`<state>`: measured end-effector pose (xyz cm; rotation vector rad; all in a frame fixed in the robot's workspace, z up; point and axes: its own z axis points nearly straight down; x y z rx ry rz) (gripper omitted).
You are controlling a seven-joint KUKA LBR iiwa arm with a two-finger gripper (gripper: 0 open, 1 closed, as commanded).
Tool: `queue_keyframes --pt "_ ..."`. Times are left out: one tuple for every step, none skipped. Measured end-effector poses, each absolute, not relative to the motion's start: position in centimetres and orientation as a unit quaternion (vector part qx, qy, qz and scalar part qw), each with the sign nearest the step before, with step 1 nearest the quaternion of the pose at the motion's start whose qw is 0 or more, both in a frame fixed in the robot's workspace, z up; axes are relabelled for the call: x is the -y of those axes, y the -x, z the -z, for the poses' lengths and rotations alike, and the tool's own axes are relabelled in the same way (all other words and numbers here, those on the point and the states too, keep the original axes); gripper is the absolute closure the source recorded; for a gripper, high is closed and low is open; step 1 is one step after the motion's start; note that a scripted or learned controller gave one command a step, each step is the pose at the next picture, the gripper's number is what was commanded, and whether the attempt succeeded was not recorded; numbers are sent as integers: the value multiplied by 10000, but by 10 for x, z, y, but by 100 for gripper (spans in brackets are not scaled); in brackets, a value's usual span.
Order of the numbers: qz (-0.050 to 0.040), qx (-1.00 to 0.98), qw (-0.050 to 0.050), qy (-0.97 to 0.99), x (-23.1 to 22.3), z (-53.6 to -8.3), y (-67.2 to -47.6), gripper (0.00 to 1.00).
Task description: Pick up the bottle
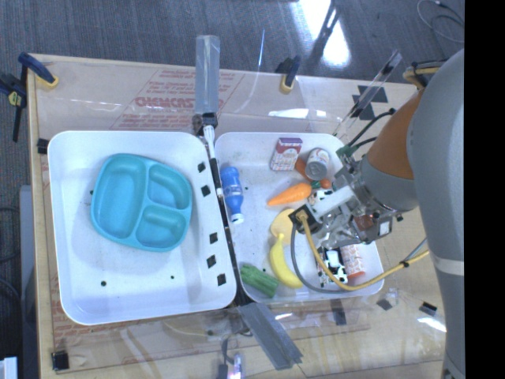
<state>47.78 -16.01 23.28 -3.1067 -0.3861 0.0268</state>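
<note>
The tool [335, 223] is seen low over the right bin [254, 144], in its right half, wrapped in yellow and black cables; whether it is wide or narrow cannot be told, and nothing is seen held in it. Just left of it a banana [281, 251] lies, with a carrot [289, 194] above that and a green vegetable [259, 279] at the bin's front edge. A can [317, 163] and a small red-and-white carton [286, 153] are found near the back wall; the carton's print cannot be read. A white object with a red end [353, 262] lies under the tool.

The bottle [230, 191] lies on its side at the bin's left wall, well apart from the tool: blue, with a white cap end, label unreadable.

The left bin [71, 290] holds a blue divided plate [142, 200]. Red print on the counter [110, 93] is too faint to read.
</note>
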Motion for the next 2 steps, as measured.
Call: queue_keyframes --pt "-40 2022 35 9793 169 -223 -477 100" --pt "-36 1048 17 9945 171 -231 -477 100"
